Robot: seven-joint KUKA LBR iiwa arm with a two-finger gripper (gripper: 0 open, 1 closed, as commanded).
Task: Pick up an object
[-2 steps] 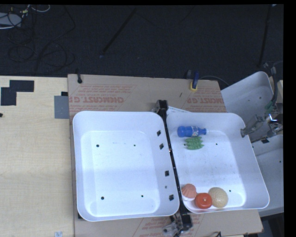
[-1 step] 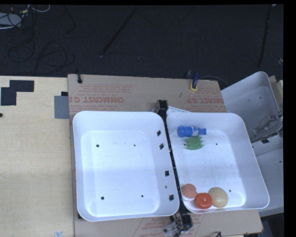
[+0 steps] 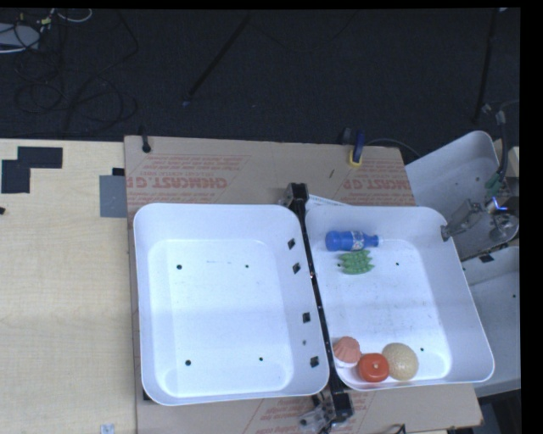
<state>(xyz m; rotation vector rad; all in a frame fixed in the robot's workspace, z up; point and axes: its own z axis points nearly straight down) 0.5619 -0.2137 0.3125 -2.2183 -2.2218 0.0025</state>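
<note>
Your metal two-finger gripper (image 3: 490,206), whose grip I cannot tell, waits far from the small blue plastic bottle (image 3: 350,241) to its left, so no pick has begun.

This looks like a robotics lab or test cell rather than a home or shop. Two white bins (image 3: 221,225) sit clamped side by side on a sheet of printed cardboard (image 3: 254,174) laid over a pale wood bench (image 3: 59,288), with a dark floor (image 3: 254,68) behind where loose cables (image 3: 51,25) trail. Black tape marks (image 3: 30,165) on the bench and a small mix of toy-like objects (image 3: 373,360) in the right bin suit a staged grasping setup.
</note>
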